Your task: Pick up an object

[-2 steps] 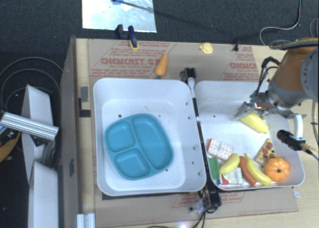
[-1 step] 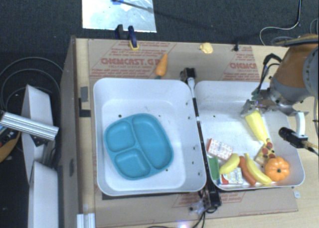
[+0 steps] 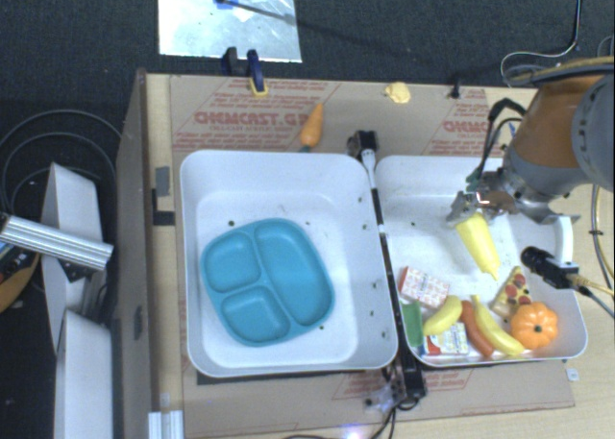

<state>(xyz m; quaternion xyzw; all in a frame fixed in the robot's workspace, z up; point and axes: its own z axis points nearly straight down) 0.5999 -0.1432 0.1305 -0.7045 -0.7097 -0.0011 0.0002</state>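
Pincer (image 3: 471,208) of the grey arm pinches the top of a long yellow plastic corn-like piece (image 3: 479,243) over the right shallow white bin (image 3: 423,182), toy foods heaped nearby (image 3: 480,317), a blue divided plate (image 3: 266,280) in the left bin (image 3: 288,173).

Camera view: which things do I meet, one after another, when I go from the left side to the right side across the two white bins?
Blue divided tray → small red and white box → yellow corn-shaped toy beneath the end effector → orange pumpkin. The crowded pieces at the right bin's lower edge overlap, so I leave them out.
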